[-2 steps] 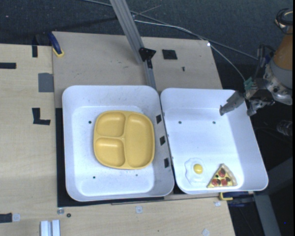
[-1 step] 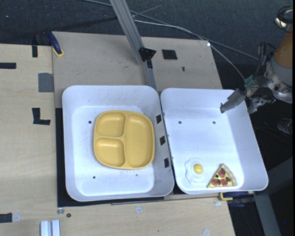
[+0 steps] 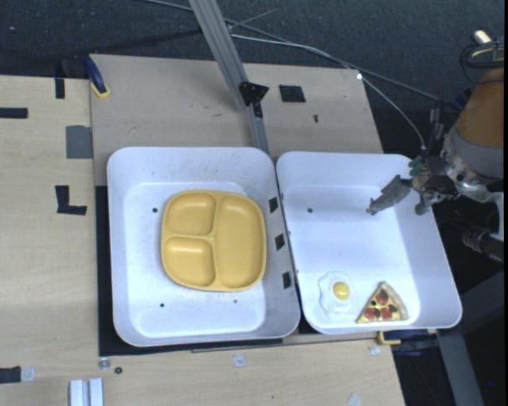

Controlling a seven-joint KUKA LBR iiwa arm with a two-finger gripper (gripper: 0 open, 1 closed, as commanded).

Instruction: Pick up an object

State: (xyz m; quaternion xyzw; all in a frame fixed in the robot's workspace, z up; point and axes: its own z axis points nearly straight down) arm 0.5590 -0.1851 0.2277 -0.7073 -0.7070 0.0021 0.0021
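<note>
A toy fried egg [image 3: 334, 292] and a toy pizza slice [image 3: 383, 304] lie side by side at the near end of the right bin [image 3: 347, 227]. A yellow divided plate [image 3: 213, 239] rests in the middle of the left bin [image 3: 135, 227]. My gripper [image 3: 400, 203] hangs over the far right part of the right bin, well apart from the egg and the pizza slice. It is open, its two dark fingers [image 3: 386, 198] spread apart with nothing between them.
A slanted metal bar [image 3: 229, 57] runs from the top of the view down to the gap between the bins. Cables trail across the dark floor behind the bench. The wooden bench top [image 3: 34, 227] extends to the left.
</note>
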